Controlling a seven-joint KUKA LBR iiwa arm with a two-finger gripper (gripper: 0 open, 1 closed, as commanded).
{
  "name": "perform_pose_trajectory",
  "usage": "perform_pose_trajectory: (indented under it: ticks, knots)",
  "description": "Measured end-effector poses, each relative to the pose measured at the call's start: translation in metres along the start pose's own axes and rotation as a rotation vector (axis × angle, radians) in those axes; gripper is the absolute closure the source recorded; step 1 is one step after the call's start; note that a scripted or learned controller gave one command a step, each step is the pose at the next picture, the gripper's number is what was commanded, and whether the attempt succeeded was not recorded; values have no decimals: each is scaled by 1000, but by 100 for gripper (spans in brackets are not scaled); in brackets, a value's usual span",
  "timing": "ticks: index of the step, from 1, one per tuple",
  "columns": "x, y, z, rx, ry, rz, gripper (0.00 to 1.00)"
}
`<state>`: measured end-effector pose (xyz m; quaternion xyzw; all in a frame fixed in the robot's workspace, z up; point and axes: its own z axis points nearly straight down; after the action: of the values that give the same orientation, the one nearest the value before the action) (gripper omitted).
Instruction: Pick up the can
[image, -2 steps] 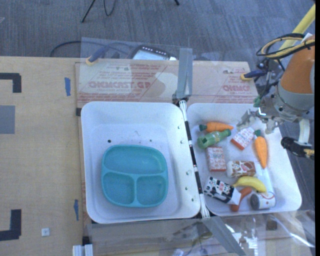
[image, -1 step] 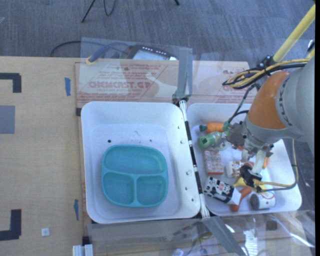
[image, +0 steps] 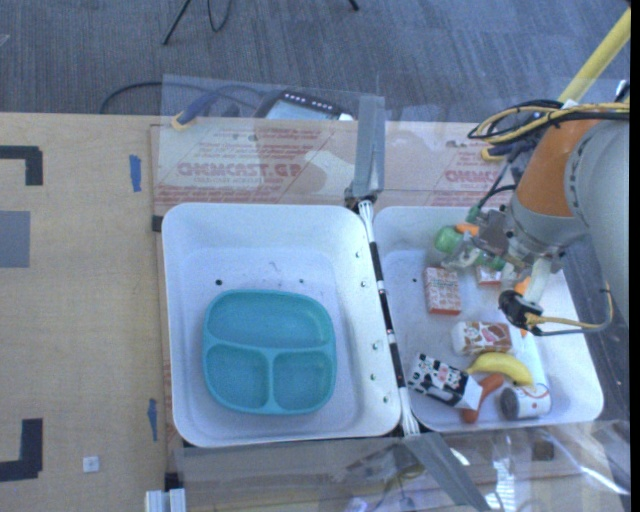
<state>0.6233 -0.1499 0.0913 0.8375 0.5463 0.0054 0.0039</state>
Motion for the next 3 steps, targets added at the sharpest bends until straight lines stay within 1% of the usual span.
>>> perform_pose_trajectory:
  ticks: [1, 2, 3]
  knots:
    - [2, 1, -8, 3, -2, -4, 100]
    - [-1, 51, -103, 15, -6, 28, 100]
    - [2, 52, -110, 18, -9, 22, 100]
